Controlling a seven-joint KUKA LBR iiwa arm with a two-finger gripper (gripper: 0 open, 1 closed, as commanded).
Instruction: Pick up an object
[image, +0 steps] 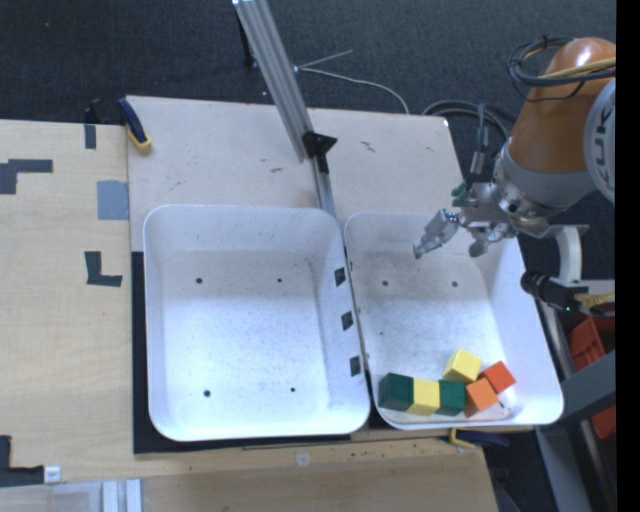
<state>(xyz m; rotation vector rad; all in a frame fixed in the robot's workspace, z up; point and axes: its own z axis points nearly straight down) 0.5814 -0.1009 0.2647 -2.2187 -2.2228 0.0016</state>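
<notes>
Left bin (180, 300) lay beside the right bin (400, 270). Coloured blocks (445, 388) clustered at the right bin's near edge. The gripper (455, 240) hovered above its far end, well apart; finger spread could not be judged.

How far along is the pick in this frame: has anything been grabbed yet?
Nothing looks picked yet. The gripper hangs above the far end of the right bin with nothing between its fingers. The blocks sit clustered at that bin's near edge, apart from the gripper. Left to do: travel to the cluster, descend, close on one block and lift.
</notes>
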